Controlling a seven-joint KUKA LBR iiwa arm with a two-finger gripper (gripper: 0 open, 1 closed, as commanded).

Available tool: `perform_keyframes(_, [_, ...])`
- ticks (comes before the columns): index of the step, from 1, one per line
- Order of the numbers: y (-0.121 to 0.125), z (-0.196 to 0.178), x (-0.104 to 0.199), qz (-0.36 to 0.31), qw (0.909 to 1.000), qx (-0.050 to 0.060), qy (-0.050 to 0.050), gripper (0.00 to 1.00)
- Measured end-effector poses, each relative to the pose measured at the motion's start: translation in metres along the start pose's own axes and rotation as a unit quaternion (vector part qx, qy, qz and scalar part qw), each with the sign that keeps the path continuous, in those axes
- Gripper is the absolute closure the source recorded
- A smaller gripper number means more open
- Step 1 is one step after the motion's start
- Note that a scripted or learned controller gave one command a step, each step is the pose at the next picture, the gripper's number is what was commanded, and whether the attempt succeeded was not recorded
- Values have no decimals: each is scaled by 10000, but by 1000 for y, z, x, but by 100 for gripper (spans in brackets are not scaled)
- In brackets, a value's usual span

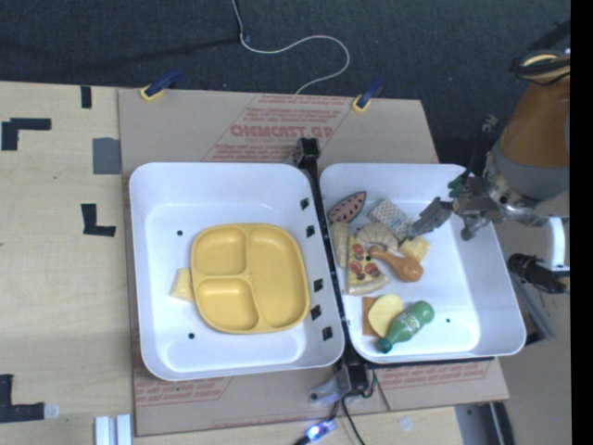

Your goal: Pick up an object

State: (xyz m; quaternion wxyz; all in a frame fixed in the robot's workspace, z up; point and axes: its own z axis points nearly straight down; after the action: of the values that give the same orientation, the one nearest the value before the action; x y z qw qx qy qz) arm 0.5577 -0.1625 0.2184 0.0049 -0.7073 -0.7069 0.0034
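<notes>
The right bin (pixel 463 276) holds a pile of toy food on its left side. There is a pizza slice (pixel 363 265), a brown drumstick (pixel 400 263), a green bottle (pixel 405 326), a yellow and orange piece (pixel 383 311), a small cheese wedge (pixel 416 248), a grey speckled piece (pixel 390 215) and a dark seeded slice (pixel 346 208). My gripper (pixel 434 217) hangs over the upper middle of this bin, just right of the grey piece and above the cheese wedge. I see nothing held in it.
The left bin (pixel 157 248) holds a yellow divided plate (pixel 249 277) with a pale yellow wedge (pixel 181 286) at its left edge. The grey arm with its orange band (pixel 539 128) comes in over the right bin's right rim. A black clip (pixel 307 150) sits between the bins.
</notes>
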Motion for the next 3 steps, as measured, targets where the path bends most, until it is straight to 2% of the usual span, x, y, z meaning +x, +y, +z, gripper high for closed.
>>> perform_keyframes(1, [2,-5,0,-11,10000,-50,-10,0])
perform_keyframes(2, [5,41,-6,-7,10000,-27,-12,0])
perform_keyframes(3, [8,104,1,-14,10000,-18,-5,0])
